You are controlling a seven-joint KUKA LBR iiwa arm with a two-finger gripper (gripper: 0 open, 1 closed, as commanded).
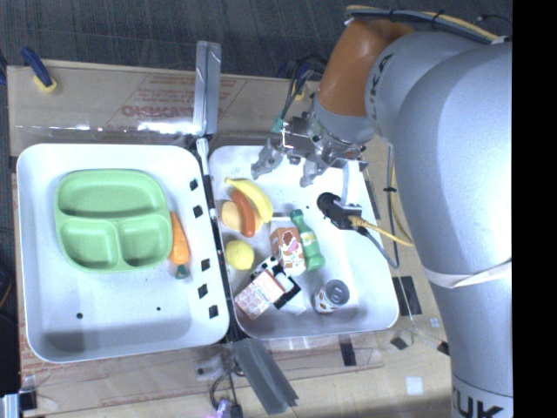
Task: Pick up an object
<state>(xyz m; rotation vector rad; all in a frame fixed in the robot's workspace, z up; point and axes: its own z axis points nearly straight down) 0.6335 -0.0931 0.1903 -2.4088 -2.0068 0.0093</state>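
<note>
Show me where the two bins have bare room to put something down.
Left bin: the wide floor in front of the green tray is bare. Right bin: crowded in the middle, from banana to can; only a narrow strip along its right wall, beyond the can, is free.

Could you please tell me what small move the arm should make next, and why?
Probably ease the end effector down toward the banana: its fingers look open with nothing between them, and the banana lies nearest, at the far end of the right bin.
</note>
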